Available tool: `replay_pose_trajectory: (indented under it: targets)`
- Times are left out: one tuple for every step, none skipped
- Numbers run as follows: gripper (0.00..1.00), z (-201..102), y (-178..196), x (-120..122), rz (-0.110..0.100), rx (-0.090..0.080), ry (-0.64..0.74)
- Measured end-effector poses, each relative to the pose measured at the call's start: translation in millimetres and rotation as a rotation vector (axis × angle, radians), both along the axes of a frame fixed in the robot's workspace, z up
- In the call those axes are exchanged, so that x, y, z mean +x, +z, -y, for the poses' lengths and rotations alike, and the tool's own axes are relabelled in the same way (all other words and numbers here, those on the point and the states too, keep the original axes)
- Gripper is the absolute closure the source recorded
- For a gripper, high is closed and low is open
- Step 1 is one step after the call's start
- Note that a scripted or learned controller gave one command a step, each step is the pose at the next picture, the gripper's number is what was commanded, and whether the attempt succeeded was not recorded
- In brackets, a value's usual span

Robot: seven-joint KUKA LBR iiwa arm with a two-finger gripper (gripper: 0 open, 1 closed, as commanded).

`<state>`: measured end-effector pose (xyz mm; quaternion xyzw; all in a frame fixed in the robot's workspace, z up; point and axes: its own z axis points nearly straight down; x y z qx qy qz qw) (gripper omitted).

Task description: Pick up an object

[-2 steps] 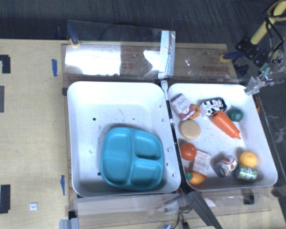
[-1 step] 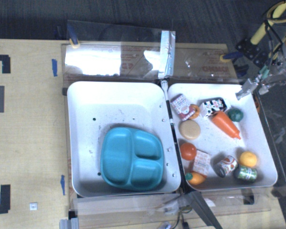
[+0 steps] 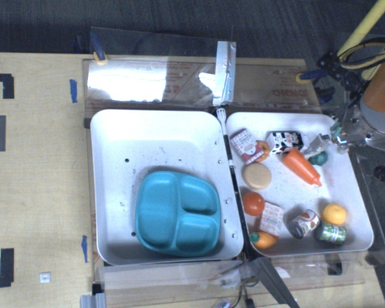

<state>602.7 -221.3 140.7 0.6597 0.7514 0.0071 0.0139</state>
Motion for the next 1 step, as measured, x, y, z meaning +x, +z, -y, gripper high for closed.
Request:
replay_pose_trajectory:
  targets:
    - [0.00, 0.0, -1.3, 5.1, 0.007, -0.001, -0.016]
